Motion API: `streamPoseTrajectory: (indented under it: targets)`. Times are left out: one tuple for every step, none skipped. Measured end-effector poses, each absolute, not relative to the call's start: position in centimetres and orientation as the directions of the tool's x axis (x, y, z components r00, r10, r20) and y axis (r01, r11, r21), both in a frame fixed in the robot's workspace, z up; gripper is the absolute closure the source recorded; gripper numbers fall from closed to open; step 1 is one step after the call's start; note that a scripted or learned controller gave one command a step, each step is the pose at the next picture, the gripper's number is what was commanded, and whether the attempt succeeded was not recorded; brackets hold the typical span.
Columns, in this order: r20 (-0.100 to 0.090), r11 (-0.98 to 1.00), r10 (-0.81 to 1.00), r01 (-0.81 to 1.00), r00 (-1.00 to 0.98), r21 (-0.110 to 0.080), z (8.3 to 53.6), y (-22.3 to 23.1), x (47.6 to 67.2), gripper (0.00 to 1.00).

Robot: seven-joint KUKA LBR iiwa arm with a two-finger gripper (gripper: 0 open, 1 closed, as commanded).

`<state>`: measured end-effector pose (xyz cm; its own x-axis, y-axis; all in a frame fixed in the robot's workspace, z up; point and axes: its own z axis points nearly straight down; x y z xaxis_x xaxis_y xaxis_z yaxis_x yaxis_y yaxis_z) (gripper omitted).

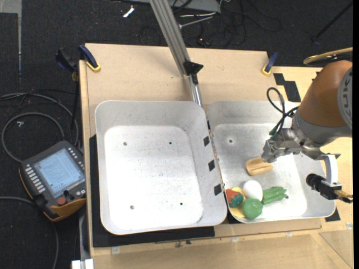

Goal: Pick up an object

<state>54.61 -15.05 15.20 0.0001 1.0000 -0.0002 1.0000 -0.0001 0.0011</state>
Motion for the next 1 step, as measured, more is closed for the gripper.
streamPoseTrajectory:
  targets:
    - [-0.002, 0.001, 1.0, 1.0, -0.001, 0.005, 19.58, -15.51, 54.42, 1.0]
